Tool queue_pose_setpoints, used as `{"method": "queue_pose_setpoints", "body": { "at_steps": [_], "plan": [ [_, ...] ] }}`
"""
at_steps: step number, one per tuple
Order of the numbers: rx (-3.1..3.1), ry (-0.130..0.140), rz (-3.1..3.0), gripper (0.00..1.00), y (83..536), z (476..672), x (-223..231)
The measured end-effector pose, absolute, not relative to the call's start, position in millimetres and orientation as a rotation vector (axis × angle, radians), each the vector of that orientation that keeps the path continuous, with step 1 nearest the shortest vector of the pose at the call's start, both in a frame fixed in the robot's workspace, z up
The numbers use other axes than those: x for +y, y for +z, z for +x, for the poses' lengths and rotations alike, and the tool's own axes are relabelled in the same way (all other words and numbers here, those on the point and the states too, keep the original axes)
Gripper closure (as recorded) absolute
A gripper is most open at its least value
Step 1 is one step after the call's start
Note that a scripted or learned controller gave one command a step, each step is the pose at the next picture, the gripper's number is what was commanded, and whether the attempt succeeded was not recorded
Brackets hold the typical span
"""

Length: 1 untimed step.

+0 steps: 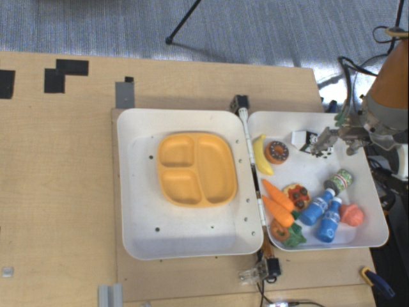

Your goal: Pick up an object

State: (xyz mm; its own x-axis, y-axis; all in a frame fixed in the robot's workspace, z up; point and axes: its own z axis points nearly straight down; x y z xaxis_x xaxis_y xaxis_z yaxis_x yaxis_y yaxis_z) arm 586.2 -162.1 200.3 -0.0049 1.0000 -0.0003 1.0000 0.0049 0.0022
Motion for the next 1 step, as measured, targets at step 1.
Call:
{"method": "queue_pose_setpoints", "body": {
  "at_steps": [1],
  "plan": [
    [2.179, 0.000, 2.263, 0.00, 143.3, 651.3, -205.7]
  ]
}}
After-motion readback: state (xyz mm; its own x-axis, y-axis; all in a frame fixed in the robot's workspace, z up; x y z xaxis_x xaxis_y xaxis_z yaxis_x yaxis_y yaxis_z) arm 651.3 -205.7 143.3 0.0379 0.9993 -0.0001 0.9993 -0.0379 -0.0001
